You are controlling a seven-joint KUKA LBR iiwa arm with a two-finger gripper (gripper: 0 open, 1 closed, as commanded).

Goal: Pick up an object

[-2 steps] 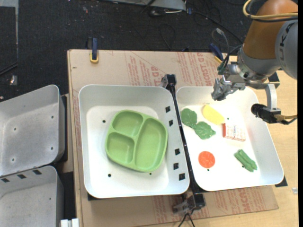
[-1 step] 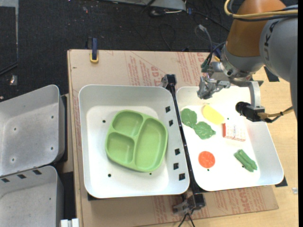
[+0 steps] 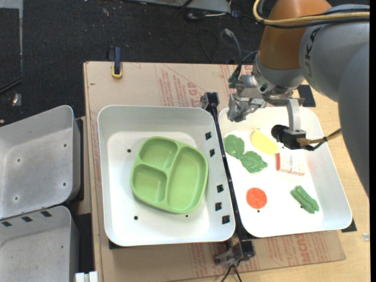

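The grey arm with its rounded orange band (image 3: 291, 25) reached in from the right and was cut off by the right edge, so most of its length could not be seen. Its two-finger gripper (image 3: 239, 111) hung over the far left corner of the right-hand shallow white bin (image 3: 332, 207), close to the dark divider between the bins. The metal parts at the tip were small and jumbled, and I cannot tell whether the hand was released or clenched; nothing could be made out in it.

In that bin lay several small things. Two flat green leaf-shaped pieces (image 3: 244, 153) lay touching each other just near of the gripper. A yellow oval piece (image 3: 264, 141) sat just right of them, its right end partly covered by a black fitting (image 3: 288, 136) hanging from the arm. A small white and red packet (image 3: 291, 163) lay near of that fitting, its print too blurred to read. An orange-red round disc (image 3: 256, 198) and a green ridged stick (image 3: 304, 198) lay towards the near side, apart from each other.

The left-hand white bin (image 3: 117, 216) held a light green plastic tray with three compartments (image 3: 170, 174), lying at a tilt.
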